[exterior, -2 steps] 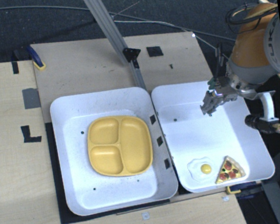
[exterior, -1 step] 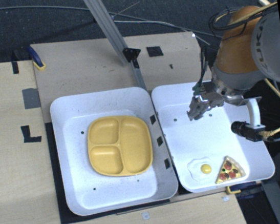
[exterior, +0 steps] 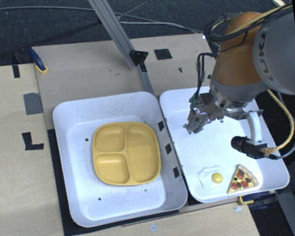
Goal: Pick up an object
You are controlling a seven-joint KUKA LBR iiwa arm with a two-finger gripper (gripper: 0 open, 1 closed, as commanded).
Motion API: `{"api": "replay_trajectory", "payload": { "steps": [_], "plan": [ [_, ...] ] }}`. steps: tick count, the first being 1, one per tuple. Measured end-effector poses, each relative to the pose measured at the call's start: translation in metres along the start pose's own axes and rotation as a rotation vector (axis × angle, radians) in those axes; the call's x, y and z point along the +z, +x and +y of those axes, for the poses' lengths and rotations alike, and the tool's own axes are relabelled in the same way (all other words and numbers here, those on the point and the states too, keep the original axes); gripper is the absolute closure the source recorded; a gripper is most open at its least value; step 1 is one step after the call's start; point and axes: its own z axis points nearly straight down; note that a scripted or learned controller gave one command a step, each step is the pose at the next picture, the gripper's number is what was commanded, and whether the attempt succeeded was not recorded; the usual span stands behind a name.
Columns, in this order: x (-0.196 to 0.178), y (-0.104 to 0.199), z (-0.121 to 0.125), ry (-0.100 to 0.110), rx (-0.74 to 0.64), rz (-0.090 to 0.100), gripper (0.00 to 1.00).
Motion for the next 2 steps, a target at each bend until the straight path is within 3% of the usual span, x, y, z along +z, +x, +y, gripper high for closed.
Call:
{"api": "replay_trajectory", "payload": {
  "steps": [1,2],
  "plan": [
    [0.005,0.052,-0.027,0.002,0.0,-0.001,1.0],
    [0.015,0.103,-0.039,0.002,0.0,-0.001,1.0]
  ]
}}
